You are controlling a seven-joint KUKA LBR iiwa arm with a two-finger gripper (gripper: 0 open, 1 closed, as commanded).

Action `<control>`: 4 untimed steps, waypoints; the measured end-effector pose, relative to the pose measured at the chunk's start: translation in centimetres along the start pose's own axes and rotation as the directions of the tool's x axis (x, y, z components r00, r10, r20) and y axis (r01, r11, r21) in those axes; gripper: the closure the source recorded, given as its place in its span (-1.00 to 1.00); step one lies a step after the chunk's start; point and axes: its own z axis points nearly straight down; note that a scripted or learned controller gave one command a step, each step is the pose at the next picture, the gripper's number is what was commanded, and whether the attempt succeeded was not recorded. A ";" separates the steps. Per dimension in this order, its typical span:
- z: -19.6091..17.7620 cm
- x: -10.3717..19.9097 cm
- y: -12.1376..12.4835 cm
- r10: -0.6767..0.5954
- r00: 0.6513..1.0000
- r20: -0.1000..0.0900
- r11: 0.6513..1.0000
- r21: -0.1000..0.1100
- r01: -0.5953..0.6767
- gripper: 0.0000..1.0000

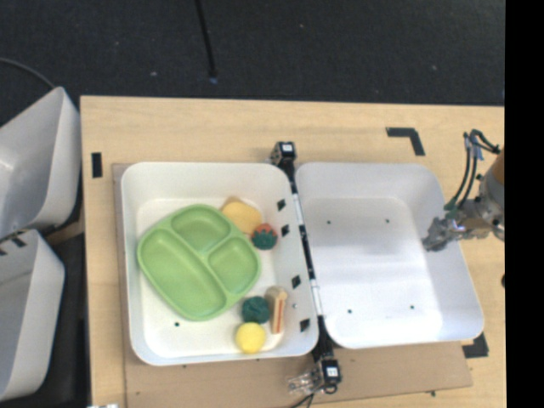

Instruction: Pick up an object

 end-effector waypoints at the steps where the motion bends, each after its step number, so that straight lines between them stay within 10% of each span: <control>1: 0.4 5.8 0.3 -0.004 1.000 -0.004 1.000 0.005 0.004 1.00; 4: -1.8 20.7 1.7 -0.005 1.000 -0.004 1.000 0.005 0.005 1.00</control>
